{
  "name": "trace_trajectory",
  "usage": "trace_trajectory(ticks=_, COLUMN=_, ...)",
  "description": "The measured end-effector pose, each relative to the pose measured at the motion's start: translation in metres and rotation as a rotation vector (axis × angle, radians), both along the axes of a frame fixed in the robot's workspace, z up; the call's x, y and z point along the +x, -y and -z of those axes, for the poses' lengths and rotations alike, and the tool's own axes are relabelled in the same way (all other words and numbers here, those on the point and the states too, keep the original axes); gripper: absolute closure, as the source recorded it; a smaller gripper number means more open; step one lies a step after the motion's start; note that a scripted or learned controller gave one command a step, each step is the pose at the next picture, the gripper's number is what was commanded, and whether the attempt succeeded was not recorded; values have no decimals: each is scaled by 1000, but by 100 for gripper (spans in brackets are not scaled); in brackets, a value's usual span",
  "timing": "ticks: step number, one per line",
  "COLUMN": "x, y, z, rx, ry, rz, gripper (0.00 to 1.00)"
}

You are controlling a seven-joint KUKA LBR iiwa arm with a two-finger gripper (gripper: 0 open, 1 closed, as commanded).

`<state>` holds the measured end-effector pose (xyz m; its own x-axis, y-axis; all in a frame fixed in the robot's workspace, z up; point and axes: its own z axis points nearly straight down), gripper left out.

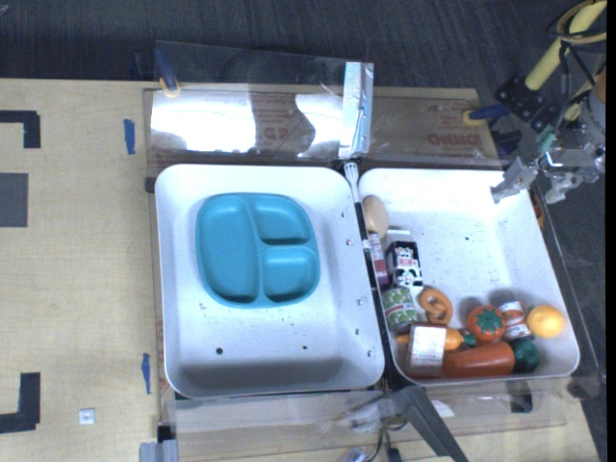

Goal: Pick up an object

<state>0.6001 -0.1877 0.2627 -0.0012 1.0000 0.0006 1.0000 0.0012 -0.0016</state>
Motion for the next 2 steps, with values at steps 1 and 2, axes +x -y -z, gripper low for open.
trace_trajectory(ticks=1, x=-15, y=-50, z=103, rx=2, ry=-5, rz=-141, gripper=0)
trace_trajectory(ticks=2, x=68, y=-63, z=88, rx=-2, ry=7, rz=-347, gripper=0)
